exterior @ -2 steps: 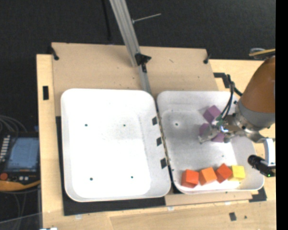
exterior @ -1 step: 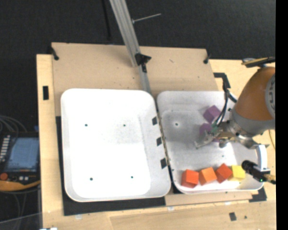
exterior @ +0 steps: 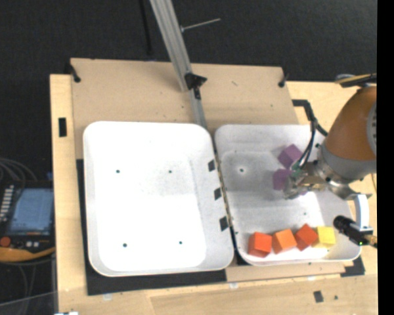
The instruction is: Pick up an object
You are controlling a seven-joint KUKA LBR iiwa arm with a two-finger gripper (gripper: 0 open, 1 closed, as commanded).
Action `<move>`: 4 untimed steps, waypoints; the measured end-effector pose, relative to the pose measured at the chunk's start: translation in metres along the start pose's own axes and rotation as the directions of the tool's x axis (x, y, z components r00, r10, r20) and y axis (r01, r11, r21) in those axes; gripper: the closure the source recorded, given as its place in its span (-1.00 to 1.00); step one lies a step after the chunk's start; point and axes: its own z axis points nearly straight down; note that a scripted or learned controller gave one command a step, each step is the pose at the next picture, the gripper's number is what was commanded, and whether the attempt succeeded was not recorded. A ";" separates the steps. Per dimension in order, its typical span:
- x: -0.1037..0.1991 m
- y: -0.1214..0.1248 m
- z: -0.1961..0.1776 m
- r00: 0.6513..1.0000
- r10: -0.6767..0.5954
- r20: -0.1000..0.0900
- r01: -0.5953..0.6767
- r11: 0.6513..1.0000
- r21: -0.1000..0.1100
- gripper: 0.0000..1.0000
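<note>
Gripper (exterior: 295, 188) low in right bin (exterior: 249, 151), just beside lower purple block (exterior: 280, 178); finger state cannot be told. Coloured blocks (exterior: 290, 240) along near wall.

Two purple blocks (exterior: 286, 166) mid right bin, red (exterior: 260, 243), orange (exterior: 284, 240), red-orange (exterior: 306, 235), yellow (exterior: 326, 235) blocks along near wall

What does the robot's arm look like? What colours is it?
The arm is round and chunky, mostly orange-brown here, turning grey toward the wrist. A dark cable curves along its side. Its gripper is a small, dark metal piece.
</note>
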 end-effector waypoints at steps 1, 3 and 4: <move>0.004 -0.005 -0.048 1.000 -0.010 0.001 0.010 1.000 -0.002 1.00; 0.005 0.001 -0.145 1.000 -0.012 0.001 0.012 1.000 -0.003 1.00; 0.062 0.004 -0.132 1.000 -0.015 -0.002 0.015 1.000 0.003 1.00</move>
